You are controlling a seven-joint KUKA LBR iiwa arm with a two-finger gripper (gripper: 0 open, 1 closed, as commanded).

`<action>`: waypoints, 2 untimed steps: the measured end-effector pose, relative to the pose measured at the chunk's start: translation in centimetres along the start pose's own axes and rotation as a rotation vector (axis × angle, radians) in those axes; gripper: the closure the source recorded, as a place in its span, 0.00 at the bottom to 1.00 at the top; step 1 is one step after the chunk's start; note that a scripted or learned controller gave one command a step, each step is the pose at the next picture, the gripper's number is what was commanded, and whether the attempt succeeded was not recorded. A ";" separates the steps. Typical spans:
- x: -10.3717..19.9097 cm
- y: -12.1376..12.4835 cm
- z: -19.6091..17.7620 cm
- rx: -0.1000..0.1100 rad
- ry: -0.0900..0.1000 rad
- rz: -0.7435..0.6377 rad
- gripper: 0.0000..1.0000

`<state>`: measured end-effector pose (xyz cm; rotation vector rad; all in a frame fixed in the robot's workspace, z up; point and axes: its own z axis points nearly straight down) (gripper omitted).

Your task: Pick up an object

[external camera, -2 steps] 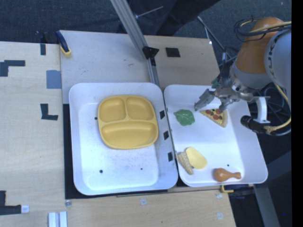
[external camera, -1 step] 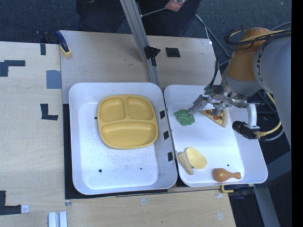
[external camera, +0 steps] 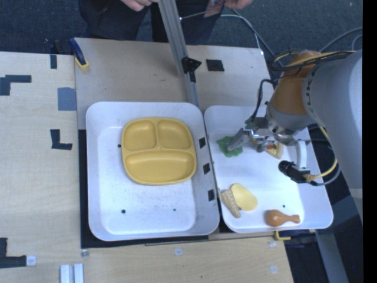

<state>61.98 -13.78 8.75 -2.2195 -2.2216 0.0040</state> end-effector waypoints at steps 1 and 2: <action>0.1 0.1 -1.4 -0.003 0.001 -0.001 1.00; -0.8 0.1 -6.6 -0.005 0.000 0.000 1.00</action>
